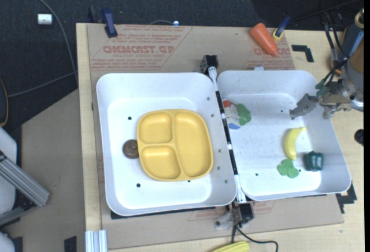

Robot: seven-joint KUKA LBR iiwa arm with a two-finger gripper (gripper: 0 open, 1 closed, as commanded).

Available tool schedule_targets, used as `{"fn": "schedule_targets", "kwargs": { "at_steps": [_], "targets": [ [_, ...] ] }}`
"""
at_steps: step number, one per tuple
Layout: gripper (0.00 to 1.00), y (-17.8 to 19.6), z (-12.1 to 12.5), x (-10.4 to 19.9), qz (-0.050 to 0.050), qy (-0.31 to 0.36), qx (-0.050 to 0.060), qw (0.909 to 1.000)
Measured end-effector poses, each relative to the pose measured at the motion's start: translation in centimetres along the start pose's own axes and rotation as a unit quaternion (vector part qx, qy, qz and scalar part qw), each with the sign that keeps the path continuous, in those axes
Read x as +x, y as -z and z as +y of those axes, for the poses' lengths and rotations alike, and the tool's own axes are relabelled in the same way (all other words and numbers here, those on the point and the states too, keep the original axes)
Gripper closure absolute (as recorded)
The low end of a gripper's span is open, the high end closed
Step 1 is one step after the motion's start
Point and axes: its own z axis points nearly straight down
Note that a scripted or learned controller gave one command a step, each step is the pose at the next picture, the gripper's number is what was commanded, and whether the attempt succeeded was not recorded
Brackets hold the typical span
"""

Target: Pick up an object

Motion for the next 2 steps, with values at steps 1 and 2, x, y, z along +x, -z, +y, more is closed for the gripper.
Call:
{"fn": "schedule_targets", "kwargs": {
  "at_steps": [1,2],
  "targets": [
    [0.0,-7.0,-0.5,0.9,0.001,0.0,0.001,1.0],
    [0.0,-11.5,-2.4,2.2,0.001,0.0,0.001,1.0]
  ]
}}
